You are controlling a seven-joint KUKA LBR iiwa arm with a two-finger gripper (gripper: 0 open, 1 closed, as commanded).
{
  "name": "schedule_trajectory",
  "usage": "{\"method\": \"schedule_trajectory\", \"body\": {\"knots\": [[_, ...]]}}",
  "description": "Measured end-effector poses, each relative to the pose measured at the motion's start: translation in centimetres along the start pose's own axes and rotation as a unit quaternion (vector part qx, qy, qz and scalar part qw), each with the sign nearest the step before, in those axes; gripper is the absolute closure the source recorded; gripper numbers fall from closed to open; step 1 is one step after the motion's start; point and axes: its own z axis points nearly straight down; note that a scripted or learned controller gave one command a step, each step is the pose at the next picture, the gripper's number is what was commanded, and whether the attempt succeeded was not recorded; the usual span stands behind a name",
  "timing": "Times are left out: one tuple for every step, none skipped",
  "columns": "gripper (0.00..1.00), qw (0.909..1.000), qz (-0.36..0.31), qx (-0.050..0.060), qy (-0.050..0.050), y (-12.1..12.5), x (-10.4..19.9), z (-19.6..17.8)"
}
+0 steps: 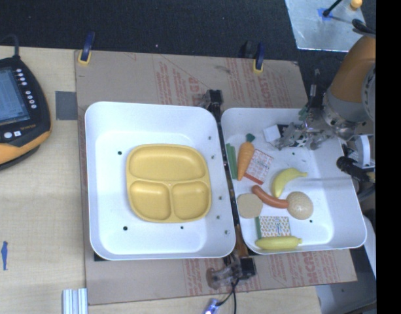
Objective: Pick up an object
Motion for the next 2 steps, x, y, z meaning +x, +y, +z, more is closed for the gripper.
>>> {"method": "schedule_trajectory", "body": {"knots": [[0.0,1.0,0.0,-0.001,-0.001,-0.01,-0.04,-0.11],[0.0,1.0,0.0,-0.001,-0.001,0.0,-0.09,0.0]]}}
